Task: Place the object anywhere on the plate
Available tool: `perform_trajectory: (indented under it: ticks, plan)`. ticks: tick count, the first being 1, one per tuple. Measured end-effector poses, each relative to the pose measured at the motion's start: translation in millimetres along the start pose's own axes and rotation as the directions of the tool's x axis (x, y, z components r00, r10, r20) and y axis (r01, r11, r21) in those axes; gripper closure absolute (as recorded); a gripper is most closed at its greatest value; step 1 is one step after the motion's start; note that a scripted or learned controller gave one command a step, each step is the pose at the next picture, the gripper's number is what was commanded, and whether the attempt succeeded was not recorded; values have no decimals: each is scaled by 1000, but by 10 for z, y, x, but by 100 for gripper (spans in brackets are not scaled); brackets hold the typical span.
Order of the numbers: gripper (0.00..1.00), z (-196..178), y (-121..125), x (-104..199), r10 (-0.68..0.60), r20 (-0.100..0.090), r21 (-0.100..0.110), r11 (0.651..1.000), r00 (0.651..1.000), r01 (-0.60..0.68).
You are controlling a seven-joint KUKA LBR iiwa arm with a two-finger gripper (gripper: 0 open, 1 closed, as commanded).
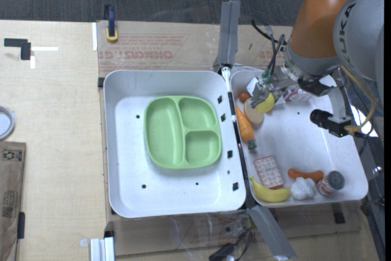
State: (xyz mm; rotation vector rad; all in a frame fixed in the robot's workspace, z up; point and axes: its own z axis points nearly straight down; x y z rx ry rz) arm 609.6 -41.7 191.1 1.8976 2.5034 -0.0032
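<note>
I've got the gripper (264, 95) low over the back-left corner of the right bin (342, 189), and there's a small yellow object (266, 102) pinched right at its tip — it looks clamped between the fingers and lifted a touch, though the wrist crowds the view, so I'd call that a likely hold, not a sure one. Just under it lie a carrot (244, 125) and a beige round piece (254, 114). The green plate (182, 131) sits in the middle of the left bin (122, 192), directly to the view's left of the gripper, across the divider. So the carry I'm judging next is a straight leftward haul, clearing that wall.
</note>
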Motion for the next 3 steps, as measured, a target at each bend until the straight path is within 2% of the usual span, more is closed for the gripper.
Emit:
perform_trajectory:
  ticks: [1,2,3]
  plan:
    - [100,-65,447,478,-81,0,-1,997,997,81]
    - [100,-2,548,951,-165,0,0,986,986,165]
    - [0,-4,548,950,-165,0,0,986,986,165]
